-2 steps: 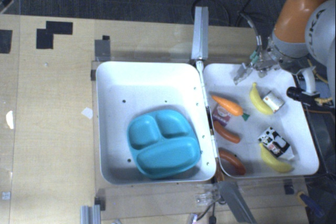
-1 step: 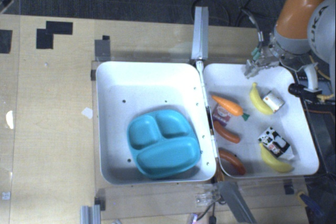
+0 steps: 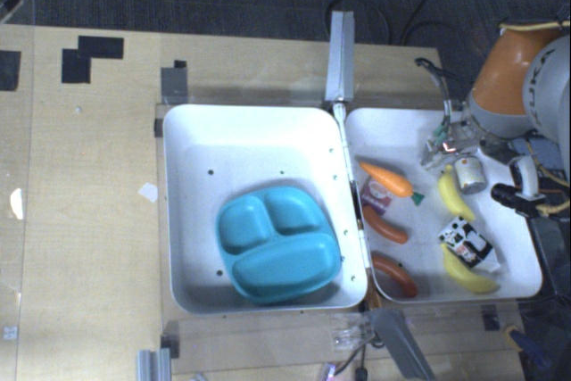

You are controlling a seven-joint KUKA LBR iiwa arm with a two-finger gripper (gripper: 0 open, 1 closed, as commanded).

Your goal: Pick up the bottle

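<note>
Nearest you in the right bin (image 3: 526,285) lay a brown sausage (image 3: 394,275) and a banana (image 3: 470,274) touching a black-and-white carton (image 3: 466,239). A blue divided plate (image 3: 278,244) sat in the left bin (image 3: 192,192). Farther back lay a carrot (image 3: 386,178) and a second banana (image 3: 453,196). What looked like the bottle (image 3: 469,174), small and pale, lay just beside it. The end effector (image 3: 449,144) hung just behind the bottle; you couldn't tell whether it was apart or together.

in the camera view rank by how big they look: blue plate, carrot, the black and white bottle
1. blue plate, by far the largest
2. carrot
3. black and white bottle, looks close to the carrot in size, so that order is unsure
</note>
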